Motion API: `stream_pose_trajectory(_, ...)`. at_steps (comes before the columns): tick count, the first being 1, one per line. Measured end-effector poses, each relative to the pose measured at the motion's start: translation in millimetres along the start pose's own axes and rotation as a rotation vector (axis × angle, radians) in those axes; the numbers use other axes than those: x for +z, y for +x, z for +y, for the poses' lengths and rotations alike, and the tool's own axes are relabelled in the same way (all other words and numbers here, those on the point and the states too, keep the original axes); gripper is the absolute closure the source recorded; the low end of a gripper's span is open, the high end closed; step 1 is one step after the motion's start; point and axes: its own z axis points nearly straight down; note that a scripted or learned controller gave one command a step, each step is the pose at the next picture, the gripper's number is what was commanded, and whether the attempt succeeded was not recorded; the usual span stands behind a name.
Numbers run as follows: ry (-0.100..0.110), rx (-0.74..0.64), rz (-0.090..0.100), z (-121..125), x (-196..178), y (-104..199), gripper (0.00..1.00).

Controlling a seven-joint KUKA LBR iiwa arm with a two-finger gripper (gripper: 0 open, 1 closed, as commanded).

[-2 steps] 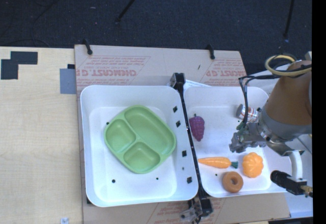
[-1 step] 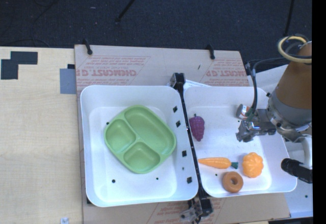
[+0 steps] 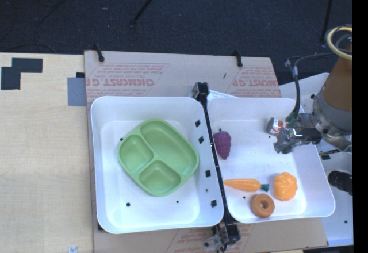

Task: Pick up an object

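In the right bin [image 3: 253, 111] lie a purple bunch of grapes [image 3: 222, 144] by the divider, an orange carrot [image 3: 244, 185], an orange pepper [image 3: 285, 186] and a brown doughnut [image 3: 263, 206] near the front. My gripper [image 3: 282, 134] hangs over the bin's right part, above and behind the pepper, well apart from the grapes. Nothing shows between its fingers.
The left bin [image 3: 109, 125] holds a green divided plate [image 3: 158, 156]. A black clip bar [image 3: 208, 148] runs between the two bins. The arm with its orange band [image 3: 339, 82] reaches in from the right. Cardboard [image 3: 149, 76] lies beneath the bins.
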Motion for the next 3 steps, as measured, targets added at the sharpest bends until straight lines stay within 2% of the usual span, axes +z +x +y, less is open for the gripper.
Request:
stream_pose_trajectory(2,0.003,-0.003,0.000,52.6,4.8,96.1,1.00)
stream_pose_trajectory(3,0.004,-0.004,0.001,72.2,19.3,152.3,1.00)
